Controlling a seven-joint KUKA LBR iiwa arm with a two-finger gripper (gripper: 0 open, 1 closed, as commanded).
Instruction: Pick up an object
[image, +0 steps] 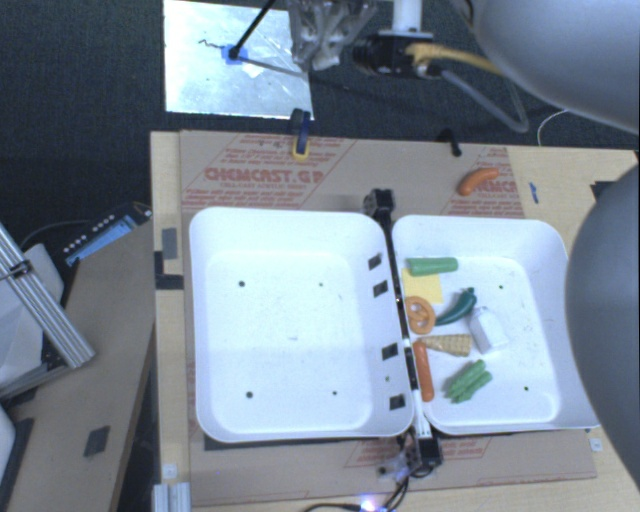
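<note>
The right bin (530, 400) holds several small toy foods along its left side. They include a green cucumber (432, 266), a yellow cheese slice (423, 288), a pretzel (420, 316), a dark green pepper (456, 306), a white block (487, 330), a waffle cone (451, 346), an orange carrot (424, 372) and a green bean bunch (467, 381). My gripper (322, 45) hangs high at the top of the view, beyond the far end of the bench and well away from both bins. Nothing shows in its grasp.
The left bin (290, 320) sits beside the right one, joined by a black-clipped divider (392, 300). An orange sausage (478, 181) lies on the cardboard behind the right bin. The grey arm (600, 300) looms along the right edge. A yellow-blue clamp (300, 135) stands at the far bench edge.
</note>
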